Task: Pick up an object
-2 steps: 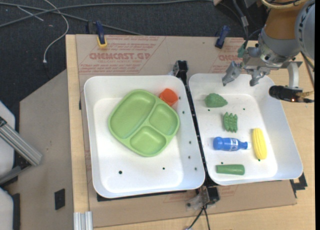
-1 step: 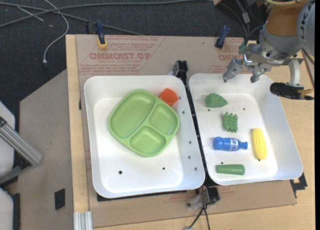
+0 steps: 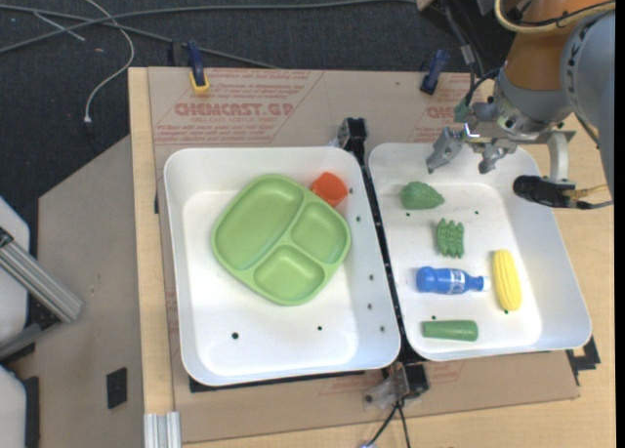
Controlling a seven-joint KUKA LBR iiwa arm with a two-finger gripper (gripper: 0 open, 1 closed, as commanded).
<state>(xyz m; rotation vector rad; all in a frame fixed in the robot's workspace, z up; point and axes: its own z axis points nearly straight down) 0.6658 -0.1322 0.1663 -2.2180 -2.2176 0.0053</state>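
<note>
My gripper (image 3: 467, 156) hangs over the far end of the right bin (image 3: 562, 251), fingers spread open with nothing between them. Just below and left of it lies a rounded green lump (image 3: 422, 195). Further toward the front sit a ridged green piece (image 3: 449, 236), a blue bottle (image 3: 448, 281) on its side, a yellow corn cob (image 3: 506, 278) and a green cylinder (image 3: 449, 330).
The left bin (image 3: 195, 319) holds a green divided plate (image 3: 283, 238) with a small orange object (image 3: 330, 186) at its far edge. A black clamp (image 3: 352, 132) sits between the bins at the back. Blue clips (image 3: 198, 67) pin the cardboard base.
</note>
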